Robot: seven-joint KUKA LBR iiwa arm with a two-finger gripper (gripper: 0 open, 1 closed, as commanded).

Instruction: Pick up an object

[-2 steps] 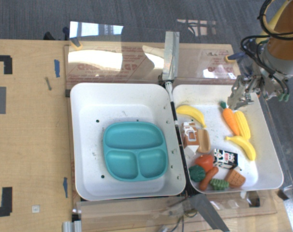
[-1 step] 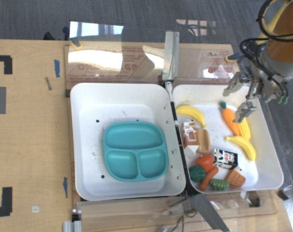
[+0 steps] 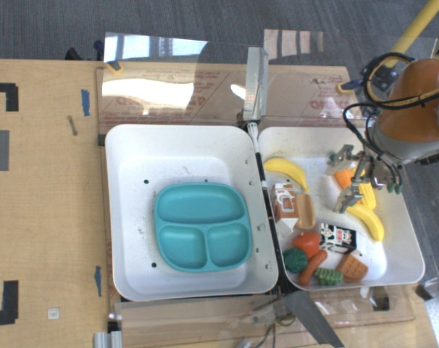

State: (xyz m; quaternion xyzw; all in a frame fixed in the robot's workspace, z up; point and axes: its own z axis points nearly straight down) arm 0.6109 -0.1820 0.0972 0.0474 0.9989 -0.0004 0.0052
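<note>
Gripper (image 3: 358,187) hangs low in the right bin (image 3: 408,267), directly over a yellow toy (image 3: 366,196) beside a banana (image 3: 371,220); its grip state cannot be determined. Left bin (image 3: 125,194) contains a teal divided plate (image 3: 202,225).

My arm (image 3: 411,111) is grey with an orange band. 2 white bins: the left bin (image 3: 125,158) holds a teal 3-section tray (image 3: 202,225); the right bin (image 3: 404,249) has 2 yellow bananas (image 3: 287,170) (image 3: 369,220), a black-and-white printed box (image 3: 337,237), a red tomato (image 3: 305,241), an orange carrot (image 3: 311,267), green veg (image 3: 294,260) and an orange waffle-patterned piece (image 3: 353,268). Worktop (image 3: 38,194) tan, with black marks and blue tape bits.
</note>
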